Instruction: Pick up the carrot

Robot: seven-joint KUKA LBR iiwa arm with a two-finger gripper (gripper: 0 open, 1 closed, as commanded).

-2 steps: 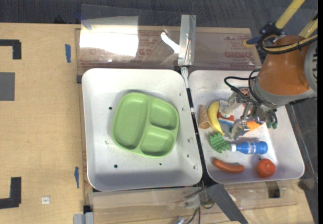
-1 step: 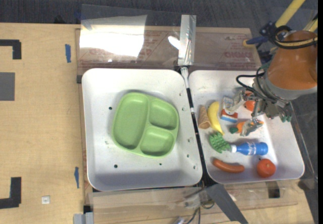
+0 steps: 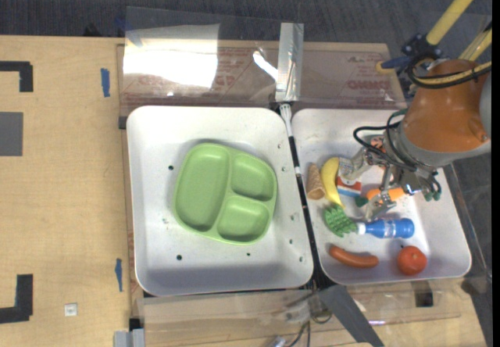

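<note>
The grey arm with its orange band [image 3: 441, 115] hangs over the right-hand shallow white bin [image 3: 457, 248], reaching in across that bin's far right corner, and its two-finger gripper [image 3: 383, 189] sits down among the toys near the bin's middle. Right under the gripper lies the small orange plastic carrot [image 3: 388, 195], and the metal parts around it crowd so close that I cannot tell whether the pincer is spread or pinching. Just toward the bin's left edge stands a yellow plastic banana [image 3: 331, 180], curved and lying lengthwise, with a tan cork-like cylinder [image 3: 314, 180] touching its left side. Nearer the front edge there's a green bristly toy [image 3: 339, 221], and beside it a blue and white plastic bottle [image 3: 387, 227] lying on its side. Along the front edge rests a red-orange sausage-shaped toy [image 3: 353, 256], and in the front right corner a round red plastic tomato [image 3: 412, 260]. The left-hand white bin [image 3: 148, 134] carries a light green three-compartment plastic plate [image 3: 226, 192] in its middle.
</note>
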